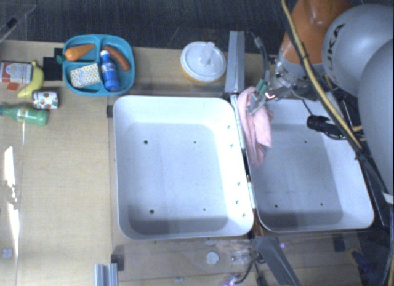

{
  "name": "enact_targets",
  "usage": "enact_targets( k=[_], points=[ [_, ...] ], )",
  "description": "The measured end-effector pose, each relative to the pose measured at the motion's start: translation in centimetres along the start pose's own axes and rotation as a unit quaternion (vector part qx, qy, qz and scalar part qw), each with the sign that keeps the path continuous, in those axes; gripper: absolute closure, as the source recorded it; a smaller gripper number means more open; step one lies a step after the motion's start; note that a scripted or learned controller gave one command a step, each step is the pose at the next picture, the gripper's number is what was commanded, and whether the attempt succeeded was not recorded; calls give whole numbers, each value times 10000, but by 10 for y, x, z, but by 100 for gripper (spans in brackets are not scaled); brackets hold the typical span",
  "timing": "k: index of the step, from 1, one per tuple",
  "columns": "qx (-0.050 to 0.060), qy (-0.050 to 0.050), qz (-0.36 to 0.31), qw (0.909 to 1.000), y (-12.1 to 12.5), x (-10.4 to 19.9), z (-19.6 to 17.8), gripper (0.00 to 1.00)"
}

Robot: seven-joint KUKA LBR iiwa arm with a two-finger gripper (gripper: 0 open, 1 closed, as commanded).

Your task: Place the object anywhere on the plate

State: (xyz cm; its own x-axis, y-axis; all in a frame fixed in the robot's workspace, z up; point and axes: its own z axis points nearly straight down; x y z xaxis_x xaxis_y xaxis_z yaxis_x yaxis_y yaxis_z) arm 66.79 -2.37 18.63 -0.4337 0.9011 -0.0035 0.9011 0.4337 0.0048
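A: Lettering on the grey arm reads "KUKA" (partly cut off), you'll note.

B: And the cloth?

A: You'll see the pink cloth hanging lengthwise, top to bottom, over the right bin's left rim, its upper end pinched between the closed gripper fingers.

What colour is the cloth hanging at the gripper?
Pale pink; the cloth shows best in the camera view, over the bins' shared edge.

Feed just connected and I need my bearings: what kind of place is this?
Probably a robot manipulation test bench, not a kitchen: two shallow white bins side by side on a wooden bench, a pink cloth hanging at the arm's gripper, and toy food in a blue tray.
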Motion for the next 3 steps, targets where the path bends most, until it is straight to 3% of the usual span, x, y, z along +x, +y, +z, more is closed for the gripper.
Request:
enact_targets(
  k=[1,2,3],
  points=[
    [0,3,-39,10000,2,1,-39,100],
    [3,15,-2038,9790,9,58,-32,100],
    [-8,15,-3960,9182,9,112,-45,100]
  ],
)
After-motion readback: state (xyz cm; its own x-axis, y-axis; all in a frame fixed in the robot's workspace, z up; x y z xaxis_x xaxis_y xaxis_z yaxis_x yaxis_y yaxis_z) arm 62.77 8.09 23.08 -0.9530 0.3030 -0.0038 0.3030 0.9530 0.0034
